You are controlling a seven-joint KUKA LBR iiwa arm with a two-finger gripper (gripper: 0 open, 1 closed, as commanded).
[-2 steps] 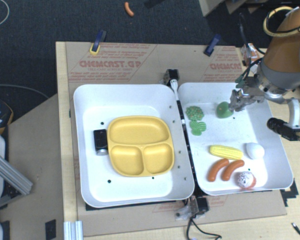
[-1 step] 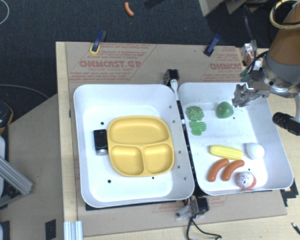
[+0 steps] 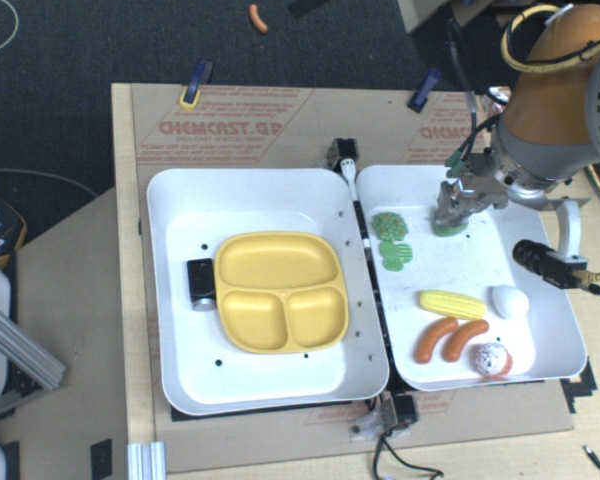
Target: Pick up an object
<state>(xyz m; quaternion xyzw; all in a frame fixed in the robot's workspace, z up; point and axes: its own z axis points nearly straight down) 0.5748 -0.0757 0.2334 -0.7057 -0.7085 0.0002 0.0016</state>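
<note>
The green broccoli piece (image 3: 389, 226) lies at the right bin's (image 3: 540, 363) near-left wall, just beside my claw (image 3: 452, 218), which hangs low over bare floor; I cannot tell its opening. Corn (image 3: 452, 304) and sausages (image 3: 450, 339) lie further off, loosely spread, reachable.

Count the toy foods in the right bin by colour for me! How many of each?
Green: 2, broccoli and a leafy piece
Yellow: 1, corn cob
Orange-red: 2, sausages
White: 1, egg
White and red speckled: 1, round piece
Total: 7
</note>
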